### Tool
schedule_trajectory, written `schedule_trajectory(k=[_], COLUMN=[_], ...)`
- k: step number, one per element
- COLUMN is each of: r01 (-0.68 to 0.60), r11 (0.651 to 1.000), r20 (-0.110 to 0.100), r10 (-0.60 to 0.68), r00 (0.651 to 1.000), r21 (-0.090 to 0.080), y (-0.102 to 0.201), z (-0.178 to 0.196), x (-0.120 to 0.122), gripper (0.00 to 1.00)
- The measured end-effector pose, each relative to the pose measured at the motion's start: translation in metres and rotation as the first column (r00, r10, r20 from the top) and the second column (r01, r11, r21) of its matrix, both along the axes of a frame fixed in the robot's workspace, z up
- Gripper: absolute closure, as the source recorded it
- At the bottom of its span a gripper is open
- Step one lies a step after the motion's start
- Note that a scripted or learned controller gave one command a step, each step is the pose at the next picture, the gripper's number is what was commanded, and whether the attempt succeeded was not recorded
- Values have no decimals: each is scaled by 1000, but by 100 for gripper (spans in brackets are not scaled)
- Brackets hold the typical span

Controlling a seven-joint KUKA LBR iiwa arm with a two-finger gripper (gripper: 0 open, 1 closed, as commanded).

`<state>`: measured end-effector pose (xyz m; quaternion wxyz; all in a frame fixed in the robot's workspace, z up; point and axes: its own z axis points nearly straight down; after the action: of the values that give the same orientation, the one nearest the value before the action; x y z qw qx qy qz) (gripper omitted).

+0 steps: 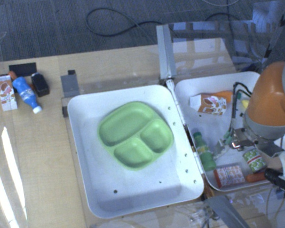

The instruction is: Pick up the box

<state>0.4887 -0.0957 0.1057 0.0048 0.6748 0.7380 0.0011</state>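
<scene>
The small red-and-white cardboard box [229, 175] lies flat near the right white plastic bin's [182, 94] front wall, judged light, stiff, best pinched across its short sides; the gripper's [235, 143] state cannot be determined.

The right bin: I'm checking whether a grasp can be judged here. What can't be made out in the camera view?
- Gripper: the arm's orange band hides its fingers.
- Box: its right end lies under the arm.
- Carton: label too small to read.
- Right bin: its right wall is covered by the arm.
</scene>
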Motion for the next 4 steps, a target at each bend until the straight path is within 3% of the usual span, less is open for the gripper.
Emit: schedule_trajectory(k=[1,2,3,4], r01=[243,389,516,606], r11=[970,921,856,796], r20=[-4,5,-6,-8], r10=[-243,-389,-516,-606], r00=[970,921,856,796], r21=[5,6,6,6], y=[20,-1,-22,33], z=[103,-17,54,78], x=[27,16,-1,-1], gripper=[0,0,0,0])
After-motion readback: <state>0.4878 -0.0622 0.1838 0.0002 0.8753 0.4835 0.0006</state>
